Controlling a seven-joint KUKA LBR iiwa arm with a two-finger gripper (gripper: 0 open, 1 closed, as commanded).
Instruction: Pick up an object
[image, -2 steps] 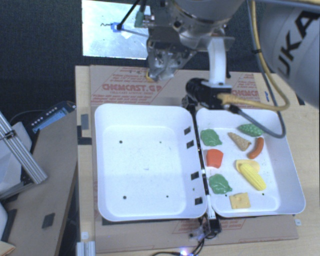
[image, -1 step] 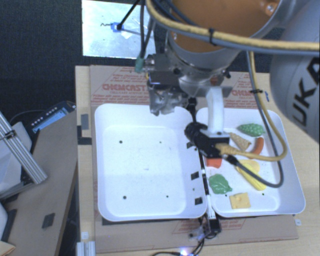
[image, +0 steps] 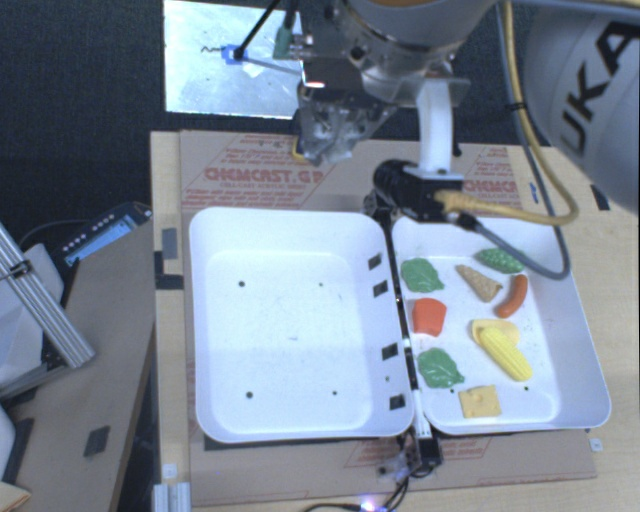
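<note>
The right bin (image: 585, 385) holds several toy foods: a green leafy piece (image: 422, 273), a tan wedge (image: 480, 282), another green piece (image: 498, 260), a red sausage (image: 513, 295), a red-orange pepper (image: 429, 316), a yellow corn cob (image: 503, 347), a third green piece (image: 438, 368) and a yellow square (image: 479, 401). My gripper (image: 327, 138) hangs high over the far edge of the left bin (image: 205, 300), well away from all these pieces. Nothing shows beneath it.
Both bins rest on a cardboard sheet (image: 250, 172) atop the wooden bench. A shiny metal plate (image: 215, 55) lies at the back left. An aluminium rail (image: 40, 300) and a dark handheld device (image: 100, 232) sit off the bench's left side.
</note>
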